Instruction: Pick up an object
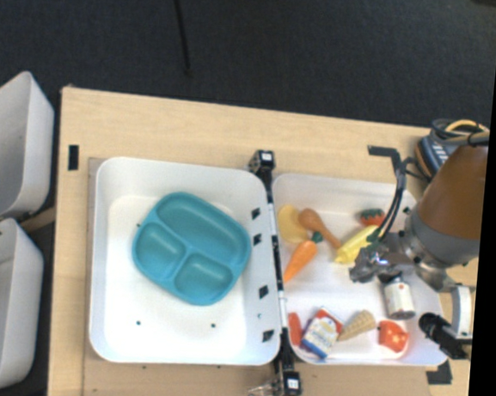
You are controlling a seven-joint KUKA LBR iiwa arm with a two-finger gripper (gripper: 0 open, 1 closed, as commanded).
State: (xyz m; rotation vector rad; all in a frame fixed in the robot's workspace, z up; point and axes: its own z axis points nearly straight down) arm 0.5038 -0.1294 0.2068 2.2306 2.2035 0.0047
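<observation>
While the yellow toy (354,243) lies in the right bin (343,193) beside the carrot (300,258), the gripper (370,266) hangs just beside it, apparently mid-approach; I cannot tell its finger state. Next: settle squarely over it.

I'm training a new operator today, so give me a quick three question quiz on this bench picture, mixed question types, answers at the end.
1. True or false: the teal plastic divided plate lies in the left white bin.
2. Which lies nearest the divider between the bins? A) orange toy carrot B) red toy tomato C) tan toy ice cream cone
3. Fill in: the arm's claw hangs over the ____ white bin.

Key: 1 true; 2 A; 3 right.
</observation>
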